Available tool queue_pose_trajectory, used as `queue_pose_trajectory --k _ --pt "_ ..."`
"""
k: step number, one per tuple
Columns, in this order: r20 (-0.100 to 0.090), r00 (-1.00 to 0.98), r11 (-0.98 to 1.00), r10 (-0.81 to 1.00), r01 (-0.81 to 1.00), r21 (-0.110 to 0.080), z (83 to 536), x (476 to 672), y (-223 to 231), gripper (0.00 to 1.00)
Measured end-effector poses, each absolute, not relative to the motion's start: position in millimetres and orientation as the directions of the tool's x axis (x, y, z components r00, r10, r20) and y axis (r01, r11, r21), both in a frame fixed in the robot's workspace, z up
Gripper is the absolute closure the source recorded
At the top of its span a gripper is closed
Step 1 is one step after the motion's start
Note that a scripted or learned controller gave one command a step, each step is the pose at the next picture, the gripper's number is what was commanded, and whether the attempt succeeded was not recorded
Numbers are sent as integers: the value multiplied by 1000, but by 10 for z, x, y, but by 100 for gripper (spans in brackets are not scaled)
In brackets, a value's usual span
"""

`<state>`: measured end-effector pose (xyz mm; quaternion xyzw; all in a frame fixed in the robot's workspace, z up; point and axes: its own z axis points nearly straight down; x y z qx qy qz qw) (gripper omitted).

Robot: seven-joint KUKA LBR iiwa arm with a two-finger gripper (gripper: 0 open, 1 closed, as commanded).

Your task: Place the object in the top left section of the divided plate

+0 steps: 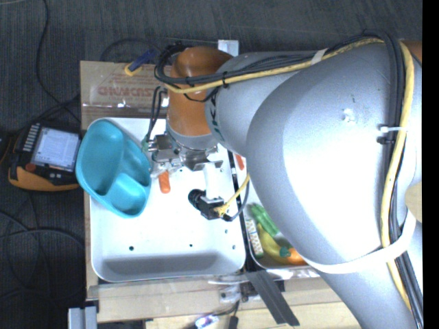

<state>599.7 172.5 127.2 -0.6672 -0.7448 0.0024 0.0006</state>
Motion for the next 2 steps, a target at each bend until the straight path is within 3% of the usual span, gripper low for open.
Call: queue_pose_trajectory --k 1,2 --pt "-1 -110 110 994 994 -5 1271 5995 1730 0" --pt "-5 145 -145 989 989 -2 2157 6065 2145 0"
